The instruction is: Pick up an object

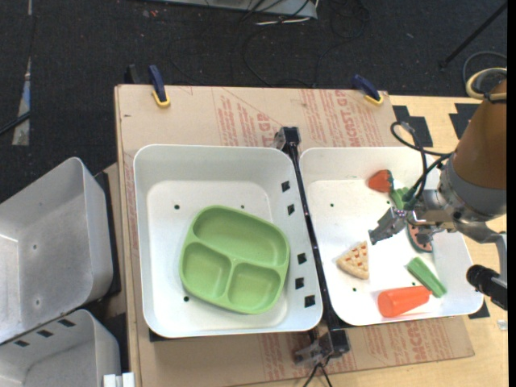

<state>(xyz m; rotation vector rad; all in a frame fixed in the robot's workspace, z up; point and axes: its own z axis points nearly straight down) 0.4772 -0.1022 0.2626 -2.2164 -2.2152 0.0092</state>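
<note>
The right bin (339, 172) holds several toy foods. A pizza slice (353, 260) lies near its middle. An orange carrot-like piece (403, 300) rests at the front and a green stick (426, 275) just right of it. A red piece (380, 181) sits at the back beside a small green bit (397, 195). My gripper (401, 234) hangs over the right half of this bin, up and to the right of the pizza slice. It is open with nothing between its fingers. A reddish round thing by the right finger is partly hidden.
The left bin (153, 168) holds a green divided plate (234, 258). A black clamp bar (302, 216) runs between the bins. The grey arm with its orange band (484, 147) enters from the right. Grey tubs (48, 240) stand off the bench at left.
</note>
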